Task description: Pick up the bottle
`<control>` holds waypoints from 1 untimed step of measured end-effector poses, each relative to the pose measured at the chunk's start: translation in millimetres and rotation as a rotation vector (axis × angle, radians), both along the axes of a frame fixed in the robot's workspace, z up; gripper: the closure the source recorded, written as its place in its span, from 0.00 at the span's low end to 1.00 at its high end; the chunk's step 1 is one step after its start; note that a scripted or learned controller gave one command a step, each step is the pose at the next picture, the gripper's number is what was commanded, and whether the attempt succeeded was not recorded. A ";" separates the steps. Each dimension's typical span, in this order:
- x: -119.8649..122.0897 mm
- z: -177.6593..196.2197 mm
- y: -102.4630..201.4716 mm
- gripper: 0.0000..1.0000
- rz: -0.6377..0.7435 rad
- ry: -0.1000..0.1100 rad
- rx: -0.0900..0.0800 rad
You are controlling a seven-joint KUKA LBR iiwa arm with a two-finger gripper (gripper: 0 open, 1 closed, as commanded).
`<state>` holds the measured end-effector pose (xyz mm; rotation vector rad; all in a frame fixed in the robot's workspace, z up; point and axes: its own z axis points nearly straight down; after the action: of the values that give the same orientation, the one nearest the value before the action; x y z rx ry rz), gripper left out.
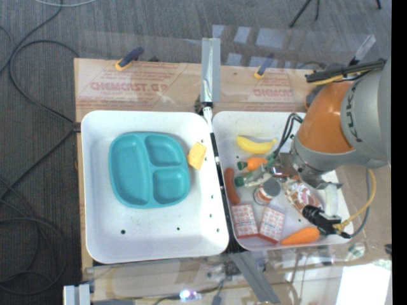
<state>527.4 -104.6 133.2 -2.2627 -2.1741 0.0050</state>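
The bottle (254,178) is lying on its side in the right bin (224,124), green cap toward the left, between a small carrot (255,163) and a grey disc (271,187). The arm (331,122) is hanging right over it, and I cannot tell how the jaws are standing. The bottle is looking light, stiff and slick, likely to roll; gripping across its clear body is seeming best.

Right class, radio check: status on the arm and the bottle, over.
Gripper low in right bin, grip unclear. Bottle lying flat at the gripper. Crowded: small carrot, banana, sausage close by.
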 end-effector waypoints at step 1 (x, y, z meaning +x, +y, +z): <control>-9.5 49.5 26.1 0.00 0.116 -0.002 0.000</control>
<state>518.0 -78.6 182.7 -2.1342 -2.3023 0.0029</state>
